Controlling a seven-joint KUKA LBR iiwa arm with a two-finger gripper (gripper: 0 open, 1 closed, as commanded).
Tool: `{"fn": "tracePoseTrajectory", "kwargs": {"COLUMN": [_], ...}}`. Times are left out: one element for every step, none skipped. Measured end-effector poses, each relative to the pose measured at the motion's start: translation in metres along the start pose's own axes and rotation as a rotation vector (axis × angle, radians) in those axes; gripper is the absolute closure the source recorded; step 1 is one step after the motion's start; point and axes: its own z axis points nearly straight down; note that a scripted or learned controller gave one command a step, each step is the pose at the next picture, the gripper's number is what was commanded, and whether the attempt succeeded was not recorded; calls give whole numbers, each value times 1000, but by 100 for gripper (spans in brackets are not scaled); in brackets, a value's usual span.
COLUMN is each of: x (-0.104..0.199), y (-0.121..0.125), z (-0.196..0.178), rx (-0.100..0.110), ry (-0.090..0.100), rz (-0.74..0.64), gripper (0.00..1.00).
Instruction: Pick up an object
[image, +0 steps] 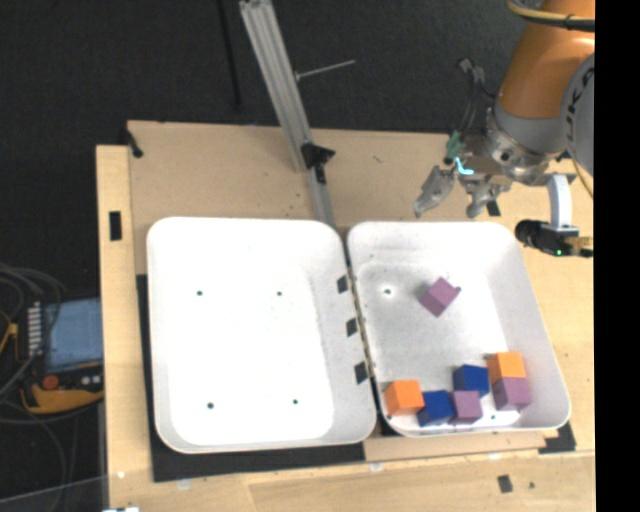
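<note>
Seen from above, your gripper (457, 197) hangs over the far rim of the right bin (530, 290), its two fingers spread apart with nothing between them. The arm (540, 80) comes in from the upper right, orange band above the wrist.

Your nearest candidate is the lone purple cube (438, 296), sitting by itself in the far half of that bin. It lies toward the camera from the gripper, almost straight down the picture and a touch left, with bare bin floor all round it. It sits skewed to the bin walls, and as a cube it has no long axis to line up with.

The other blocks crowd the near edge of the same bin: an orange cube (404, 396), a blue cube (436, 407), a purple block (467, 404), a second blue one (471, 378), and an orange-over-purple pair (510, 378) by the right wall. They sit touching or just beside each other, well apart from the gripper.

The left bin (160, 330) lies farther off, across the divide. You would judge the lone cube the cleaner reach: nearer, and with room on both sides for the fingers.
</note>
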Motion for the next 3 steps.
{"fn": "tracePoseTrajectory", "kwargs": {"x": [-1,5,3], "y": [1,2,4], "z": [-3,57,120], "rx": [-4,1,1], "ry": [-3,-2,-3], "rz": [-2,-4,0], "gripper": [0,0,0]}}
